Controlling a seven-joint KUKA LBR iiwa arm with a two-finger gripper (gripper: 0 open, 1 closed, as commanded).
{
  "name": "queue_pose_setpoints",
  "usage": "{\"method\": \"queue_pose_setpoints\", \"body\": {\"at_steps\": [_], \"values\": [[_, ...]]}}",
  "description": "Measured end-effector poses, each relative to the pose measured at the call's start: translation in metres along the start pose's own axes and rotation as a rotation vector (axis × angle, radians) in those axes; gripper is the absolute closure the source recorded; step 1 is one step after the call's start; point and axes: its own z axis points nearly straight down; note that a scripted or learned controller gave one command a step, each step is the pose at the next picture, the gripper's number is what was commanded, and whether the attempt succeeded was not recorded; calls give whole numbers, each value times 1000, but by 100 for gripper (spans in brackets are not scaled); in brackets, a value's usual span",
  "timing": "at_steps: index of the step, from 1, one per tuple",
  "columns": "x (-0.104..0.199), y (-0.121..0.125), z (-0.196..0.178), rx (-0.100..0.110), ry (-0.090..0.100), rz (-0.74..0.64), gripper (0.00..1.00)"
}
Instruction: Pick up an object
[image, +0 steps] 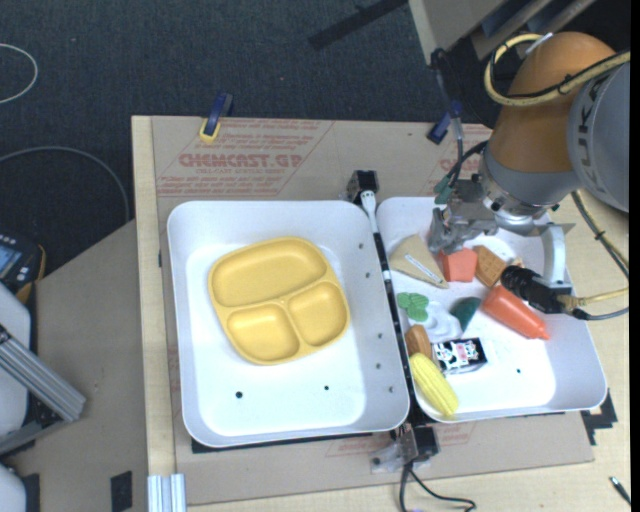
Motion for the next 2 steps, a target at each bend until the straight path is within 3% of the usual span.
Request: {"method": "queue_pose_setpoints", "body": {"at_steps": [1, 2], "values": [[46, 6, 7, 0, 0, -1, 100], [97, 17, -10, -5, 0, -2, 100]]}}
